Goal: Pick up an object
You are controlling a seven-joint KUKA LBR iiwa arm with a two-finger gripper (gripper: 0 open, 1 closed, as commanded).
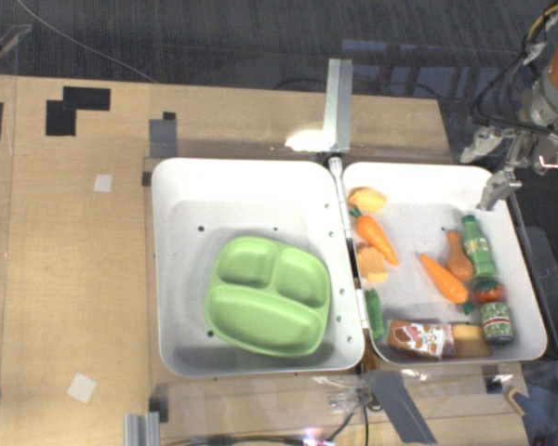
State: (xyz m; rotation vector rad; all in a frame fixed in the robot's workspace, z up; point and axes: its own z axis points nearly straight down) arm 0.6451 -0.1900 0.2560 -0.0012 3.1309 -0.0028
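The right bin [418, 214] holds several toy foods. A yellow piece [367, 198] lies at its back left, with a carrot [377, 237] and a tan block [373, 267] just in front. A second carrot [444, 278], a brown piece [458, 256] and a green bottle [477, 247] lie toward the right wall. A red packet [420, 339] and a small green jar [496, 322] sit along the front. My gripper [498, 180] hangs over the bin's back right corner, above and apart from all of them, with nothing seen in it.
The left bin [186, 203] holds a green divided plate [270, 294]. A metal post [338, 110] rises behind the wall between the two bins. A green cucumber-like piece [375, 312] lies against that wall. Cables hang by the arm at the upper right.
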